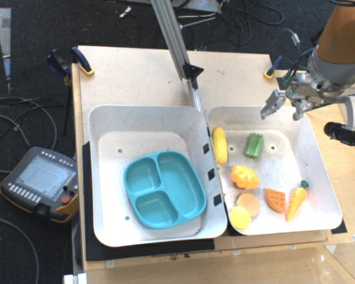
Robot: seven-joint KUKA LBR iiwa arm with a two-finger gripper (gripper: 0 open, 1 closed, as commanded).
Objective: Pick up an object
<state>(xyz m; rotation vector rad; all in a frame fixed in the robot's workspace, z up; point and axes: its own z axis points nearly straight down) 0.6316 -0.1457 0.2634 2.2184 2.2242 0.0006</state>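
Camera view: two-finger gripper (286, 106) seen with fingers spread and nothing between them, poised above the right white bin's (319, 158) far rim, yellow plastic corn cob (220, 144) lain in that bin's left part, green plastic vegetable (254, 145) placed nearby, sectioned blue plastic tray (164, 189) set in the left white bin (106, 129).

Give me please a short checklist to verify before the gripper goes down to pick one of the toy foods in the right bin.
1. Gripper is open and holds nothing: ok.
2. Gripper is directly over a target: not ok, it hangs over the right bin's far rim.
3. Nearest target, the green vegetable, lies apart from its neighbours: ok.
4. Corn cob has room for the fingers: not ok, it lies against the bin's left wall.
5. Carrot is free of the waffle: cannot tell, they lie very close.
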